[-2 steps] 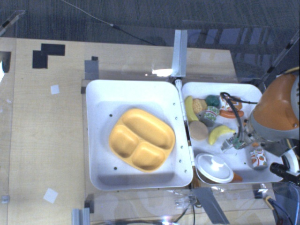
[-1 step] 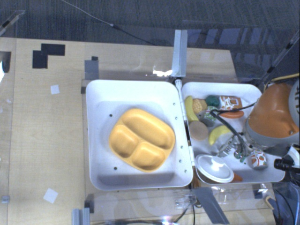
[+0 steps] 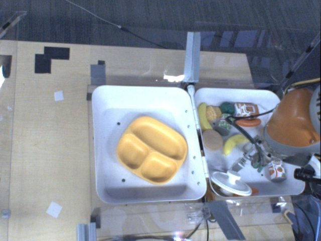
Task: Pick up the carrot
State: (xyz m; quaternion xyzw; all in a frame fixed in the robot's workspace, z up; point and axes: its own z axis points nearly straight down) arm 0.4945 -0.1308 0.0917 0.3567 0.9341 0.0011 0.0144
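Note:
The carrot is a thin orange piece lying across the back of the right bin, just in front of a brown-labelled bottle. A black cable crosses over it. My gripper hangs low in the middle of the right bin, in front of the carrot and apart from it, close to a yellow banana. The arm's orange band covers the bin's right side.
The left bin holds a yellow divided plate. In the right bin lie a corn cob, a green item, a beige round piece, a white dish and a small can.

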